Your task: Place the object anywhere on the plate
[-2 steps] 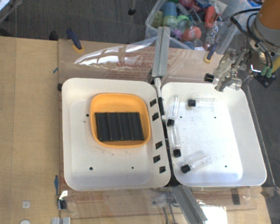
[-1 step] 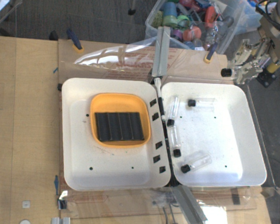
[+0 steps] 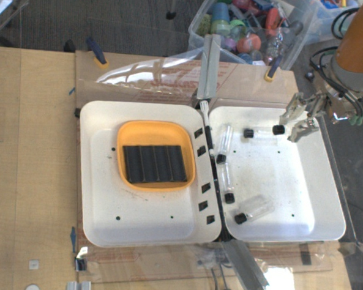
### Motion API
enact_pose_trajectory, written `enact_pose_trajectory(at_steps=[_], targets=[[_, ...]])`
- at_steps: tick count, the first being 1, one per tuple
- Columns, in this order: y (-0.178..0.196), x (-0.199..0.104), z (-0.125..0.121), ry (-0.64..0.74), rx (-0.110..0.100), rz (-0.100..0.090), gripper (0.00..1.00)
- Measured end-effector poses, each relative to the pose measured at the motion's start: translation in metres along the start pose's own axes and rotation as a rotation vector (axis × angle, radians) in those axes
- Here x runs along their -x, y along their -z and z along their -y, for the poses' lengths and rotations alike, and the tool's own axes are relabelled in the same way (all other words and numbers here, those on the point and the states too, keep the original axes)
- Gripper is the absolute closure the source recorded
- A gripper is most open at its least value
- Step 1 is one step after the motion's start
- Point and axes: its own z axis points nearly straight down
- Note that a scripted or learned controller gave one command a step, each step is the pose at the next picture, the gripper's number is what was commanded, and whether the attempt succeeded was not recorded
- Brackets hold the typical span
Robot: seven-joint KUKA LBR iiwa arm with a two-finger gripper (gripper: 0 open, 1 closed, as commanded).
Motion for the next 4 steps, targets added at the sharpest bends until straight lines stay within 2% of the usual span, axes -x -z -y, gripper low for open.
enact_pose_trajectory(at_steps=[1, 2, 4], targets=[[0.034, 0.002, -0.004, 0.240, -0.002, 0.005, 1.00], [0.051, 0.000, 0.006, 0.307, -0.003, 0.005, 1.00], [0.028, -0.001, 0.009, 0.856, 0.003, 0.000, 1.00]])
